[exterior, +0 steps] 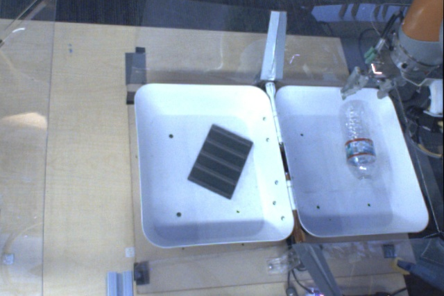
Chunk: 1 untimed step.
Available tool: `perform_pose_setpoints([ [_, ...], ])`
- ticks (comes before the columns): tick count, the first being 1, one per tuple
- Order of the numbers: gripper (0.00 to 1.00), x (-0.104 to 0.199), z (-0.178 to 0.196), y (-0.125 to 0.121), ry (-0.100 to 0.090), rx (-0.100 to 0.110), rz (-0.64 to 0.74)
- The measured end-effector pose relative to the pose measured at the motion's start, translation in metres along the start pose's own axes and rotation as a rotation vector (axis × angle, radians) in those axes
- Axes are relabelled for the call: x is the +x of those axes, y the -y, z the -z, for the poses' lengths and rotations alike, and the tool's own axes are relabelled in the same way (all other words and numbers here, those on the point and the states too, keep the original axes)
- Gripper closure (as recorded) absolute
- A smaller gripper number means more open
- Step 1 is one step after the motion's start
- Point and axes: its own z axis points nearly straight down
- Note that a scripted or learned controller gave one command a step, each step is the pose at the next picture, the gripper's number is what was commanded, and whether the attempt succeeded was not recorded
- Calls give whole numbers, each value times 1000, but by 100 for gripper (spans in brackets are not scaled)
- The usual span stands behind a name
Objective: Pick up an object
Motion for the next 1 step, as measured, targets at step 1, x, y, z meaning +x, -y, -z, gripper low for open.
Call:
perform_pose_setpoints([
  [1, 0, -19, -90, 26, 1, -1, 247],
])
